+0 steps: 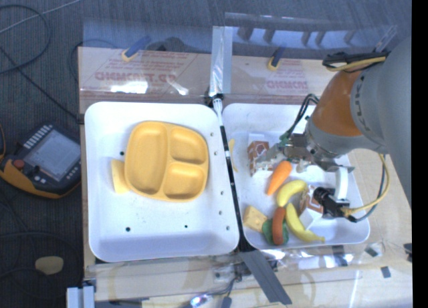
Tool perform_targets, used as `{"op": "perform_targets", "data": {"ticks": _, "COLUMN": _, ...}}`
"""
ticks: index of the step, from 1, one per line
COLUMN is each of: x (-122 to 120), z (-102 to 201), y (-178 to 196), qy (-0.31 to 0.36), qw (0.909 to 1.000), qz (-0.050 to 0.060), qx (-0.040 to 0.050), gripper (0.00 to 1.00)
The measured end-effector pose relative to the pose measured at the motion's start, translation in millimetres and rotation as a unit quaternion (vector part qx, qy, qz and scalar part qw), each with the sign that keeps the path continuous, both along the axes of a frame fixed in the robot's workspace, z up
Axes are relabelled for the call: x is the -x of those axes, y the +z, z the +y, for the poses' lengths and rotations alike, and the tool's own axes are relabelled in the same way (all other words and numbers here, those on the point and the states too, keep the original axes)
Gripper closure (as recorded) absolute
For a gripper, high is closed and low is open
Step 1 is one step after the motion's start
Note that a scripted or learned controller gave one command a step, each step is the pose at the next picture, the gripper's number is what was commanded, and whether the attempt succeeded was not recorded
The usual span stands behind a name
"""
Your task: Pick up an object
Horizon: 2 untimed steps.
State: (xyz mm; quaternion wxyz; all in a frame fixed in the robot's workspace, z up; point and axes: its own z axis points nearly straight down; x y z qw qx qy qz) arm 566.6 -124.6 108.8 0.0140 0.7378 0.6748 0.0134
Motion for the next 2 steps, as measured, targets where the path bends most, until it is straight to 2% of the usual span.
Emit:
{"op": "perform_targets", "data": {"ticks": 1, "x": -7.3, "z": 5.5, "y": 15.6, "qy": 0.004, "qw": 0.9999, "qz": -0.01, "qx": 0.0001, "gripper": 1.0}}
{"op": "perform_targets", "data": {"ticks": 2, "x": -66.2, "z": 55.8, "y": 74.6, "qy": -0.052, "qw": 0.9985, "qz": 0.02, "qx": 0.0, "gripper": 1.0}}
